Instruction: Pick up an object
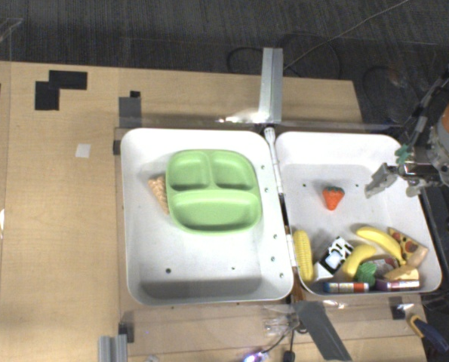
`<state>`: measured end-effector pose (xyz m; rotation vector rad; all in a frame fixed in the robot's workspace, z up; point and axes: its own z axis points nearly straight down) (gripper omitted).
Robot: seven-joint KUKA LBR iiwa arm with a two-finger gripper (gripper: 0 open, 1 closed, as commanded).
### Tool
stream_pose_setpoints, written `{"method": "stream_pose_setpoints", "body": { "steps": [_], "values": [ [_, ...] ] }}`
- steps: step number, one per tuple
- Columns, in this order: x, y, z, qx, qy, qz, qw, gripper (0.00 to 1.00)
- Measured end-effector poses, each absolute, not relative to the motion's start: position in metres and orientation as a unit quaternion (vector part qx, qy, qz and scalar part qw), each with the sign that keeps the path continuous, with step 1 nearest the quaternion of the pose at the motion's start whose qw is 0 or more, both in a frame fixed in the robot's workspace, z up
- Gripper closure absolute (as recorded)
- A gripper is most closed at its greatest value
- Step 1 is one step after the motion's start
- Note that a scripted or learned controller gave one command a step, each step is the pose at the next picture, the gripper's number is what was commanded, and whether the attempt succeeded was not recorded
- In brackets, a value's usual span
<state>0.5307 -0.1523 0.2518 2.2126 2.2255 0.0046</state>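
A small red strawberry toy lies alone in the middle of the right bin. My gripper hangs over that bin's right side, to the right of the strawberry and apart from it. Its fingers are spread open with nothing between them. Two yellow bananas lie in the bin's front part, below the gripper. A yellow corn cob lies along the bin's left wall. A black and white block sits between the cob and the bananas.
The left bin holds a green divided plate with a tan waffle-like piece poking out at its left. Markers and a pizza-slice toy crowd the right bin's front right corner. A metal post stands behind the bins.
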Motion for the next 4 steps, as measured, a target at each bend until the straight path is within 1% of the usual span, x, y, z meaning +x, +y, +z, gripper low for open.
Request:
{"method": "stream_pose_setpoints", "body": {
  "steps": [1,2,3,4],
  "values": [
    [0.552,-0.136,0.112,0.664,0.748,0.0009,0.001,0.00],
    [0.614,-0.131,0.090,0.658,0.753,0.0045,0.006,0.00],
    [0.593,-0.132,0.148,0.672,0.741,0.0022,0.003,0.00],
    [0.597,-0.117,0.091,0.631,0.775,0.0041,0.006,0.00]
  ]
}}
